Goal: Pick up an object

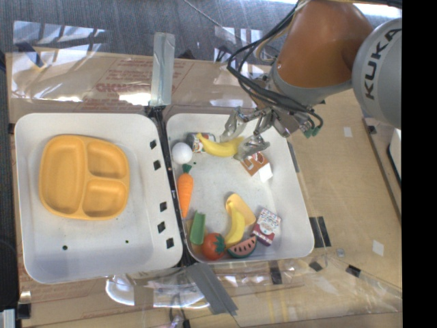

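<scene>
My gripper (244,134) hangs over the back of the right bin (295,203), under the orange wrist band. Its fingers (232,124) are spread open. They straddle the right end of a yellow banana (217,147) that lies along the bin's far wall. I cannot tell whether the fingers touch the banana. A small brown and white box (257,162) lies just below the right finger.
The right bin also holds a white ball (181,153), a carrot (185,190), a second banana (235,219), a green piece (197,227), a red fruit (212,246), a watermelon slice (242,247) and a small carton (268,226). A yellow divided plate (83,178) sits in the left bin (27,244).
</scene>
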{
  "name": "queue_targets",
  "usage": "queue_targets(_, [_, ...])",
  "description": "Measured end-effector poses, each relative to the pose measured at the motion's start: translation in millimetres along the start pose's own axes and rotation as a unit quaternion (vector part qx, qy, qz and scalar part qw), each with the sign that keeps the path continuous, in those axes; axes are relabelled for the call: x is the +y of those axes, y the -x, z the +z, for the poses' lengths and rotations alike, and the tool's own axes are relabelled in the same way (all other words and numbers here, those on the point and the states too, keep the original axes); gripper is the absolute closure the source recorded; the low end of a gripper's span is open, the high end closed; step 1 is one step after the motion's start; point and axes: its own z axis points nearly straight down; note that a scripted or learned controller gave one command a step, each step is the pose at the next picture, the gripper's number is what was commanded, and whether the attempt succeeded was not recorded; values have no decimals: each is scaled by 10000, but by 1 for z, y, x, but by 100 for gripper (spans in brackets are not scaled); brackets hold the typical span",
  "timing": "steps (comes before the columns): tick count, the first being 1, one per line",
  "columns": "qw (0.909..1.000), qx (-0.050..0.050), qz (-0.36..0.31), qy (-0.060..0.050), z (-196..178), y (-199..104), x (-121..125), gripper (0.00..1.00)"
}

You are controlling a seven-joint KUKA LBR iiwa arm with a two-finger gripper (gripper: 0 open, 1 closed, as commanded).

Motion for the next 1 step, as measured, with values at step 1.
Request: queue_targets(1, [9972,42,746,29,20,-3,65,100])
